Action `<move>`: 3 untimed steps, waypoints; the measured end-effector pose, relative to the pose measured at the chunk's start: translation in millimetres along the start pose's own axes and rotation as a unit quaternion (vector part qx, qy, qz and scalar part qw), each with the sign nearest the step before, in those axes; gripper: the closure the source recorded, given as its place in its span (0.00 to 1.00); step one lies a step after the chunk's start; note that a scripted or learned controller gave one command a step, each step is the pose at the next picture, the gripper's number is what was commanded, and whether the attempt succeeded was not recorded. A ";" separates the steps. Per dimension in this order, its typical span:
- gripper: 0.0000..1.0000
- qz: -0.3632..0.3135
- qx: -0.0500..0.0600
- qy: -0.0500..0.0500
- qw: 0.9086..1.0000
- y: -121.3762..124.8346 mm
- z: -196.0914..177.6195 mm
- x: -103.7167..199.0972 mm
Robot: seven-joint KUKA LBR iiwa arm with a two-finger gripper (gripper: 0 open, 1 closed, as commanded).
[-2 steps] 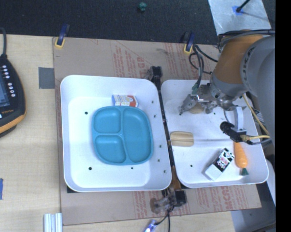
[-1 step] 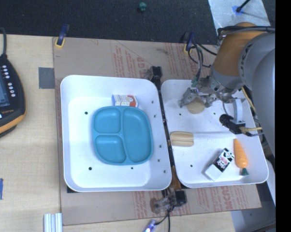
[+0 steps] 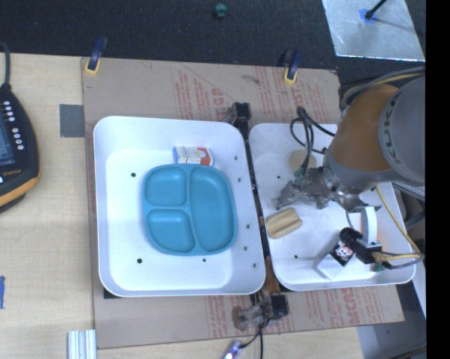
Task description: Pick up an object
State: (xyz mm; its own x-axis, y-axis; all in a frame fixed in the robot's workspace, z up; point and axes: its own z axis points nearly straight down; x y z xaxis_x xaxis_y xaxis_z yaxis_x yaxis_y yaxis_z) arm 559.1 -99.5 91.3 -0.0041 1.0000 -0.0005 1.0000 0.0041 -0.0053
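Orange-banded arm [image 3: 367, 137] is seen low in the right bin [image 3: 300, 271] — jaws set just beside a tan block [image 3: 282, 222], lower right of centre; their spread cannot be told. Approach is judged under way — centring over the block, then closing, is called for.

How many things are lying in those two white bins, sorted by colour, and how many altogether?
Blue: 1, the divided plate in the left bin
Red and white: 1, the small box behind the plate
Tan: 2, the block and the round piece in the right bin
Total: 4
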 end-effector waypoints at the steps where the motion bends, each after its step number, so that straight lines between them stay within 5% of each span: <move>1: 0.00 0.000 -0.002 0.000 1.000 80.6 -39.0 -27.6; 2: 0.00 -0.001 -0.001 0.000 1.000 96.9 -0.6 -22.9; 3: 0.00 0.001 -0.002 0.000 1.000 97.2 -1.4 -37.6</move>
State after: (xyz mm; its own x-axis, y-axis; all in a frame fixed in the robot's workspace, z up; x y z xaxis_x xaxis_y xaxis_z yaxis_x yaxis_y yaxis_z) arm 656.5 -136.7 92.2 -0.0030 1.0000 -0.0011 1.0000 0.0030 -0.0003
